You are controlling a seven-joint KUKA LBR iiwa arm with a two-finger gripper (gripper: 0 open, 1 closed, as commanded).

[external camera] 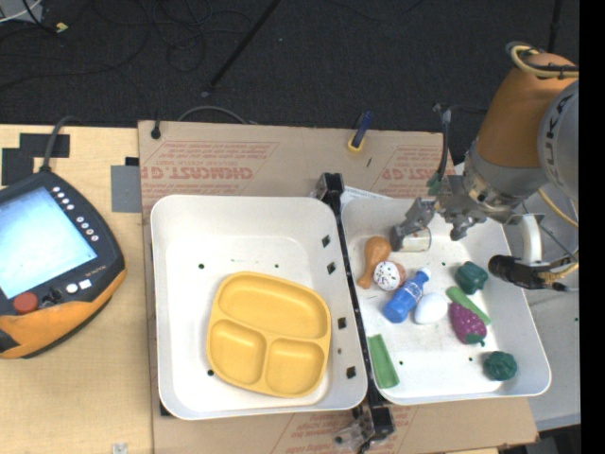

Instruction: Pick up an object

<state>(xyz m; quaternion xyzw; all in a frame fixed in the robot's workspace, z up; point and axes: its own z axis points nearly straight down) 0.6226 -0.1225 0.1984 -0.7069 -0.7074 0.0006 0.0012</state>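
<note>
Lighting is pretty even and bright over the bench, coming from overhead as far as I can tell. The two white bins (189, 253) come out clean, close to blown out on the flat floors but not quite. Shadows are soft and short: a faint one hugs the yellow tray (269, 334), and small ones sit under the toys in the right bin (529, 367). The dark carpet (284, 45) up top goes nearly black, cables barely readable. The tablet screen (38, 239) on the left glares pale blue-white. Overall it's a bit soft and grainy, low-res, and fine details on the small toys smear. The arm (520, 130) looks slightly fuzzy too.
</note>
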